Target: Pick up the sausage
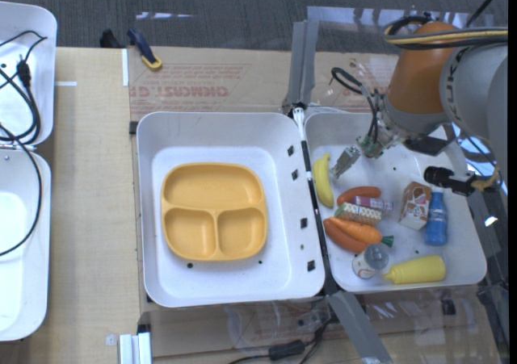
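The left bin (153, 193) holds a yellow three-compartment plate (214, 211). The right bin (477, 269) is crowded: a banana (322, 180) at its left wall, the sausage (359, 193) just right of it, a small wrapped bar (361, 211) touching the sausage's near side, then a carrot (353, 232). Farther right lie a small carton (415, 205), a blue bottle (436, 219) and a yellow bottle (415, 270). The gripper (349, 160) hangs over the bin's far left part, just beyond the sausage, apparently holding nothing; its fingers seem slightly parted, though the view is poor.

Mirrored red lettering on the cardboard sheet (212, 80) — perhaps "CHEMCAST GP".
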`<state>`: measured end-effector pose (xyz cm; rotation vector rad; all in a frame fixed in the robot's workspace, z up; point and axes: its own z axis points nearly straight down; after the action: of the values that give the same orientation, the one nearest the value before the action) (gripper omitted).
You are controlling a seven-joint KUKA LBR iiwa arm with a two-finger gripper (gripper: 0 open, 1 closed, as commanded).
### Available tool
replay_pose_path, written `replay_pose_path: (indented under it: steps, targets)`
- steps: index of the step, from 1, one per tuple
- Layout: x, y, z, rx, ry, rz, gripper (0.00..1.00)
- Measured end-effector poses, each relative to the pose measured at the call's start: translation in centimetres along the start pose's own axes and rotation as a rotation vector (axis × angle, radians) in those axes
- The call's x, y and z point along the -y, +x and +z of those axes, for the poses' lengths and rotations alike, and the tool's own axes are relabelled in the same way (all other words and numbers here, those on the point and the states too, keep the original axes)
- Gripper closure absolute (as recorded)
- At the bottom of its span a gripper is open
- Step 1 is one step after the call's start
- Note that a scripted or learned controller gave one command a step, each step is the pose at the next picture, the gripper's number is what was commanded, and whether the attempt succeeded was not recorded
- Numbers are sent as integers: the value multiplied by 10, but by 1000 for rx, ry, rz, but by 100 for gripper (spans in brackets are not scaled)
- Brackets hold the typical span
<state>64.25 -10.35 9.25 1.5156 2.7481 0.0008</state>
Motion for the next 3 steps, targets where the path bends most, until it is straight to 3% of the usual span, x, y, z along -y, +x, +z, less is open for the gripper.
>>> replay_pose_path:
  steps: [1,2,3]
  targets:
    - [51,1,0,-1,0,-328,0]
    - [51,0,-11,3,-4,-323,100]
    - [53,-45,-28,2,-1,-240,100]
